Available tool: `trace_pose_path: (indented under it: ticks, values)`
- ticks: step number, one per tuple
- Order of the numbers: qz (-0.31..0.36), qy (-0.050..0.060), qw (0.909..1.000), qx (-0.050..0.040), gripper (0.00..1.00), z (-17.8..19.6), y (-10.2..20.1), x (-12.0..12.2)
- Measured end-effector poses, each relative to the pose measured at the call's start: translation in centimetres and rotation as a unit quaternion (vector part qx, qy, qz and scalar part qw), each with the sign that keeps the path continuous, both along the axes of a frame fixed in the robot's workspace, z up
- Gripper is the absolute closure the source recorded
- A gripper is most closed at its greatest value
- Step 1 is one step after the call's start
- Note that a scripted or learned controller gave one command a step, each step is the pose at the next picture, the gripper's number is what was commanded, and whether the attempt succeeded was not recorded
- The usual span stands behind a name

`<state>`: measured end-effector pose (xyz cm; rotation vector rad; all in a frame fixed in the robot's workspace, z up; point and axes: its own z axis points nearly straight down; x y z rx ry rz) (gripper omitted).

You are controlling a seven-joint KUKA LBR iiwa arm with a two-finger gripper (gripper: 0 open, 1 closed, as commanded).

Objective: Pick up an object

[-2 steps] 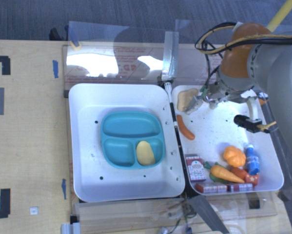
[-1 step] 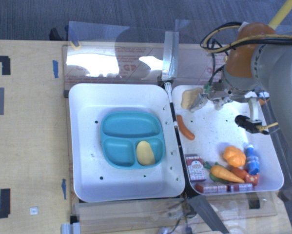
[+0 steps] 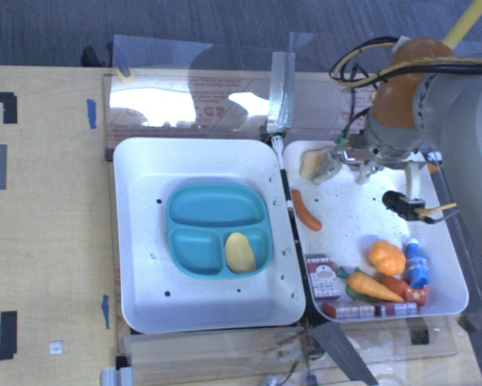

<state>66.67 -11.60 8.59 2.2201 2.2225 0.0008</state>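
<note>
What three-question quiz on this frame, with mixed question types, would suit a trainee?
1. True or false: the yellow potato-shaped item lies in the lower right compartment of the blue divided tray.
2. Which bin holds the orange sausage? A) the left bin B) the right bin C) neither
3. Fill in: the tool is over the right bin's ____ end, near a tan item.

Key: 1 true; 2 B; 3 far.
</note>
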Motion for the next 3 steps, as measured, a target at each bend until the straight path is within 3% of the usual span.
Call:
trace_pose_path:
  ticks: [2,3]
  values:
    - [-0.082,0.005,0.9966,-0.0016,0.00,0.0,0.8,-0.3]
    - [-0.071,0.005,0.9975,-0.0004,0.00,-0.1,-5.8,-0.3]
